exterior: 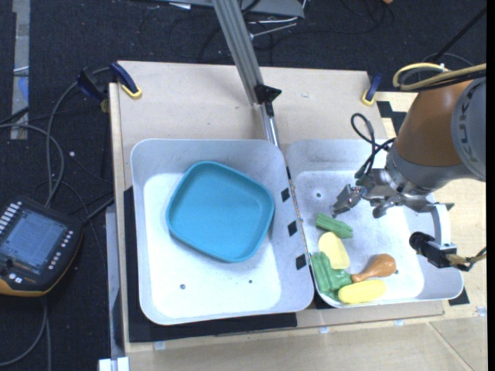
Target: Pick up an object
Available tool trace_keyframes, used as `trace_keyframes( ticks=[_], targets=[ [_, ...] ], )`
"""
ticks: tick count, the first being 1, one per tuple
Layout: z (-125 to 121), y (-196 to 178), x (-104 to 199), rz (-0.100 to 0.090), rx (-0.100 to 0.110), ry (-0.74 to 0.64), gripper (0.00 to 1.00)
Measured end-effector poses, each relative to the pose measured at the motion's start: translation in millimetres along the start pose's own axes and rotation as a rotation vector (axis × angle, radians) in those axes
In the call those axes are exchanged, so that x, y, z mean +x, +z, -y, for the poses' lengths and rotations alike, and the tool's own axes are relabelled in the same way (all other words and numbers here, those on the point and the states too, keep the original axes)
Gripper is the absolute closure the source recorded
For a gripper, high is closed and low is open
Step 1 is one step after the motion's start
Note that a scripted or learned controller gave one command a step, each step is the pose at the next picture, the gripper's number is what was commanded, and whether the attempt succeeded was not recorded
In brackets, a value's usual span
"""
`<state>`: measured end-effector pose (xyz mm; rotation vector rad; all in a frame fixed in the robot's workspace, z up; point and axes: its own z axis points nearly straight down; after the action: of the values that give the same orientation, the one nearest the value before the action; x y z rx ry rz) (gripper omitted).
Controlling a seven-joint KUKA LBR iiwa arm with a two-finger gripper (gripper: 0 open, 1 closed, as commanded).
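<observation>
My gripper (362, 205) hangs over the right bin (309, 161), in its upper middle, with its dark fingers (344, 202) spread open and nothing between them. Just below and left of it lies a small green piece (332, 226). Further down sit a pale yellow piece (334, 250), a larger green piece (329, 275), a brown drumstick-shaped piece (377, 267) and a bright yellow piece (361, 291), all bunched at the bin's front. None of them touches the gripper.
A square blue plate (220, 211) lies in the left bin (155, 277). A grey metal pole (241, 45) slants down to the wall between the bins. Black cables loop off the wrist (363, 134). A teach pendant (31, 246) lies on the floor at left.
</observation>
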<state>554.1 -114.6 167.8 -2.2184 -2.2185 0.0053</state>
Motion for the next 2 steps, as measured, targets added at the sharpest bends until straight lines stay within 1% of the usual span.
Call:
trace_keyframes(
  ticks=[1, 2],
  targets=[
    [-6, 48, -6, 0.0, -0.001, 0.0, 0.0],
    [-7, 71, -5, 0.0, -0.008, -0.001, 0.0]
  ],
)
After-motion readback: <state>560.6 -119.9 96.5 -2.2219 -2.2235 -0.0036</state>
